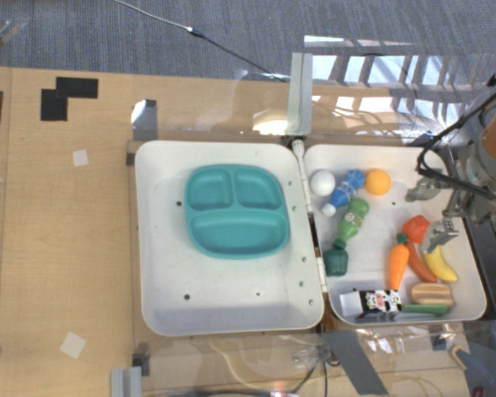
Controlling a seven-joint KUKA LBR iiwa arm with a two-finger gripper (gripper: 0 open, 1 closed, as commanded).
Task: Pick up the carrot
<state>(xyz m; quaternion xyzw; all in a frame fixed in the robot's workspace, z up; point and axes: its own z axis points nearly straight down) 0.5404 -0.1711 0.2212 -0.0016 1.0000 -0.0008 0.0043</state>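
Observation:
The carrot [398,264], orange with a small green top, lies near the middle of the right bin [478,304], its tip pointing toward the front edge. My gripper [431,214] hangs over the right side of that bin, just up and to the right of the carrot. It is open, one finger [421,192] toward the back and the other [441,236] close to the carrot's green top. Nothing is held between them. A red pepper [415,227] lies below the gap.
Around the carrot lie a banana [441,265], a bun [431,294], a black-and-white carton [379,302], a green bottle [351,219], a dark green piece [336,260], a white ball [322,182], a blue toy [347,188] and an orange ball [378,182]. A teal divided plate [236,210] sits in the left bin [161,288].

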